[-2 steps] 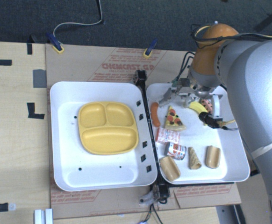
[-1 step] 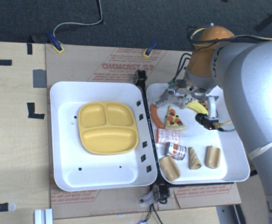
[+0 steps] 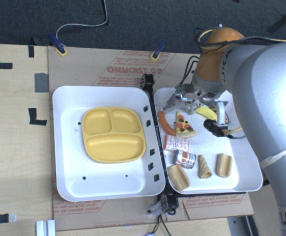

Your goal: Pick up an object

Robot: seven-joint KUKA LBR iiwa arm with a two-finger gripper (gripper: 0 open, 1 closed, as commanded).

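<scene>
objects for picking are gathered in the right bin (image 3: 246, 178), while the left bin (image 3: 64, 132) is occupied by a yellow divided plate (image 3: 114, 134), set near its middle. both bins are carried side by side by a worktop (image 3: 15, 146) covered partly with cardboard (image 3: 128, 70).

just right of the divider between the bins, a sausage (image 3: 165, 123) is seen lying aslant at the right bin's left wall. a pizza slice (image 3: 184, 125) is placed just beside it, and below these a red and white packet (image 3: 176, 143) and a small can (image 3: 185, 158) are found. along the front of that bin, a bread roll (image 3: 178, 177), a cone-shaped piece (image 3: 204, 166) and a tan cylinder (image 3: 223, 164) are lined up. a banana (image 3: 206, 113) is seen near the back, partly hidden under the arm.

the claw (image 3: 188, 100) is positioned low over the back of the right bin, above the pizza slice and beside the banana. whether it is released or clenched cannot be told, and nothing is seen grasped in it.
</scene>
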